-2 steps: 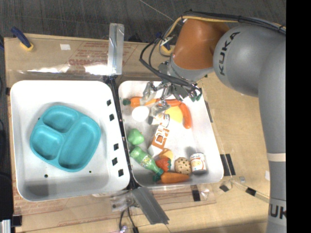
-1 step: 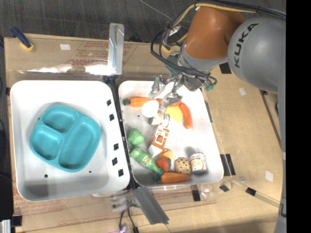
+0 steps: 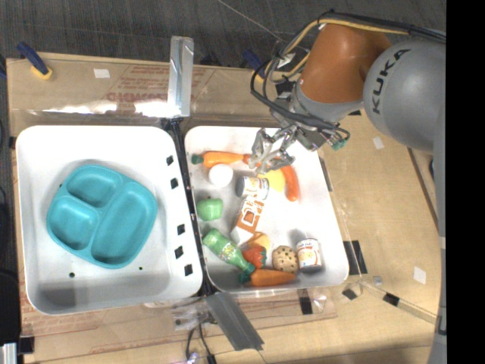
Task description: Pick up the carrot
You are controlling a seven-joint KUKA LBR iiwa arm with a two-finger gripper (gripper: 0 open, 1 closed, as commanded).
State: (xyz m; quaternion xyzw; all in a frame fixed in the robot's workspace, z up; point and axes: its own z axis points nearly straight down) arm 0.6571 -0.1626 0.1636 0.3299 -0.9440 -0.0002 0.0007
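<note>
While the gripper (image 3: 267, 158) is hung over the right bin (image 3: 333, 211), whether it is open cannot be told. The carrot (image 3: 223, 158), orange, tapered, green-tipped, is laid just beside it.

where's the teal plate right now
The teal plate lies in the left bin, apart from the food in the right bin.

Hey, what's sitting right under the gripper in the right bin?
The gripper hangs over the right end of a carrot near the bin's back wall. Its fingers cover that carrot tip and part of a can just below.
</note>
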